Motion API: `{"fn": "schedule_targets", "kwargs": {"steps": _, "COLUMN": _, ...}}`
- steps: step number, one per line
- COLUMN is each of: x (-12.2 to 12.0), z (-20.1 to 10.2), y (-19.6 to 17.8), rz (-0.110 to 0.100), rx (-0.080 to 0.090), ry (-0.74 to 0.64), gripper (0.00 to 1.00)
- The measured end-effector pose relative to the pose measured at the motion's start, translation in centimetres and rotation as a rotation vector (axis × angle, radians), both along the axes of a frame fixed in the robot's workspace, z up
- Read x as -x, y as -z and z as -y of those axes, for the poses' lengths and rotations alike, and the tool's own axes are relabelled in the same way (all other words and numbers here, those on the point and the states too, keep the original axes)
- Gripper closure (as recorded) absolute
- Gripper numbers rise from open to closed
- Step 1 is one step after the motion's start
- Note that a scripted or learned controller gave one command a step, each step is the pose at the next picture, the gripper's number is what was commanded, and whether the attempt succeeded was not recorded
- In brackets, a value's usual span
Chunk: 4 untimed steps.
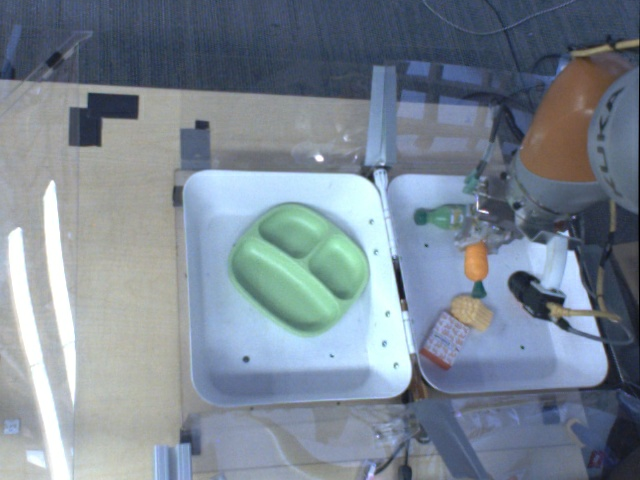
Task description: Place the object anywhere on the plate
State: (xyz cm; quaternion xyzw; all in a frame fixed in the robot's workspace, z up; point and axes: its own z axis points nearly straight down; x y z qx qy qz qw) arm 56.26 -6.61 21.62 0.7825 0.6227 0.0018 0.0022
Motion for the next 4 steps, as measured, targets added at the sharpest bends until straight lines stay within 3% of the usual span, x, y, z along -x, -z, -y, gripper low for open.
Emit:
{"fn": "schedule_targets", "kwargs": {"steps": 1, "x": -4.5, "z": -7.0, "y": 1.1, "rz": -0.002, "rx": -0.002, "ry": 0.019, "gripper": 1.0}}
{"fn": "schedule_targets", "kwargs": {"steps": 2, "x": -3.9, "z": -14.0, "y": 3.1, "rz": -0.003, "rx": -0.002, "ry": -0.077, "gripper": 1.0}}
{"fn": "schedule_targets", "kwargs": {"steps": 3, "x": -4.8, "z": -18.9, "y": 9.4, "rz": 0.003, "rx": -0.003, "ry": -0.017, "gripper": 1.0}}
{"fn": "schedule_targets", "kwargs": {"steps": 4, "x": -4.7, "z": -18.9, "y": 9.5, "rz": 0.001, "rx": -0.003, "ry": -0.017, "gripper": 0.0}}
